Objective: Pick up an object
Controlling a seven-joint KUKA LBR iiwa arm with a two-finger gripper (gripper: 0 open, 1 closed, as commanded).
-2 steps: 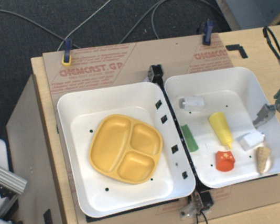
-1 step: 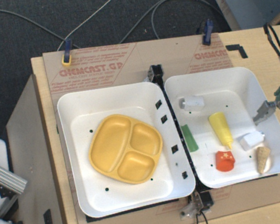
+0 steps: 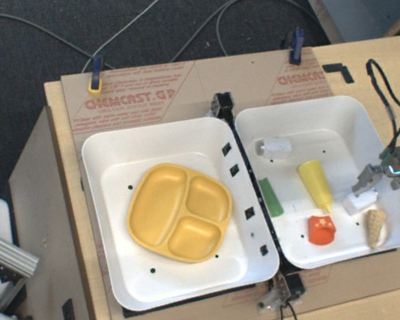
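The gripper [image 3: 365, 182] is reaching into the right bin [image 3: 358, 107] above a small white block [image 3: 360, 201] (near the cone [image 3: 376, 227]); whether it is open cannot be told. It should be descending squarely, straddling the block.

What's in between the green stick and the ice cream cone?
In the camera view, the yellow bottle and orange toy lie between the green stick and cone.

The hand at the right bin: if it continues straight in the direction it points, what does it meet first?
The hand points left, across the right bin. Probably the yellow bottle first, though its height above the bin is unclear, so it may pass over.
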